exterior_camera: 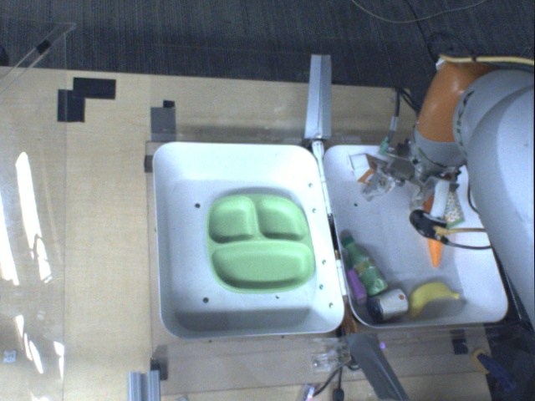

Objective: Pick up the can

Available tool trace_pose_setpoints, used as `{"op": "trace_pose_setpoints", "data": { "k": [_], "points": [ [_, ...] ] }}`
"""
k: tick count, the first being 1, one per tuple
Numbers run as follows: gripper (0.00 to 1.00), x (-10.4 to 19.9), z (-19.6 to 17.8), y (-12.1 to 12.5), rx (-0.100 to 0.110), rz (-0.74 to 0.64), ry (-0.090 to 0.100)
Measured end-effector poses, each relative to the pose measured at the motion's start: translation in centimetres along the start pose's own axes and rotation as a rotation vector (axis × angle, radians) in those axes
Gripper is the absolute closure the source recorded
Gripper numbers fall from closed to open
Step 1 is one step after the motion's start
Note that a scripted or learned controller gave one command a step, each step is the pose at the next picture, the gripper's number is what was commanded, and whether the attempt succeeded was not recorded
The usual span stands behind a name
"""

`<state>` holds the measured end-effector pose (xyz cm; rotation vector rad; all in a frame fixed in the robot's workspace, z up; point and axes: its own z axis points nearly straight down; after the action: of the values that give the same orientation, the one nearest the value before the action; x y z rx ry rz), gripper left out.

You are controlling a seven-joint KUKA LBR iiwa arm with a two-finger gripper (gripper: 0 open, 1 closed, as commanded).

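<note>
My gripper [393,176] hangs over the far part of the right bin [493,312], near that bin's far-left corner, with the orange band of my arm [439,107] just behind it. The view looks down on metal parts and cables around the wrist, and I cannot tell how the gripper itself stands. Nothing shows clamped in it.

The can [389,303] lies on its side in the right bin, against that bin's near wall, well apart from my gripper. It looks dark with a silvery end. Touching it on the side away from the left bin is a yellow banana [435,294], curved along the same near wall. Just beyond the can, lying along the wall that the right bin shares with the left bin, is a green bottle [361,261], with a purple item [356,284] tucked beside it against that wall; what the purple thing is I cannot make out.

Further across the right bin, towards my arm, an orange carrot-like object [435,249] points towards the near wall, with a black cable loop over it.

The left bin [167,224] holds a green compartment tray [261,242] lying flat in its middle. Both bins sit on the pale wooden worktop [84,266].
</note>
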<state>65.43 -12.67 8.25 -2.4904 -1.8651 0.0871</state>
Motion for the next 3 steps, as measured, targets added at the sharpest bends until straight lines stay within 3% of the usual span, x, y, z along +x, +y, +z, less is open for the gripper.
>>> {"op": "trace_pose_setpoints", "data": {
  "k": [1, 2, 3],
  "points": [
    [0.0, -2.4, 0.3, 1.0, 0.029, 0.064, 0.035],
    [0.0, -0.7, 0.3, -0.1, 0.022, 0.26, 0.004],
    [0.0, 0.6, 0.4, -0.6, 0.015, 0.31, -0.008]
  ]
}}
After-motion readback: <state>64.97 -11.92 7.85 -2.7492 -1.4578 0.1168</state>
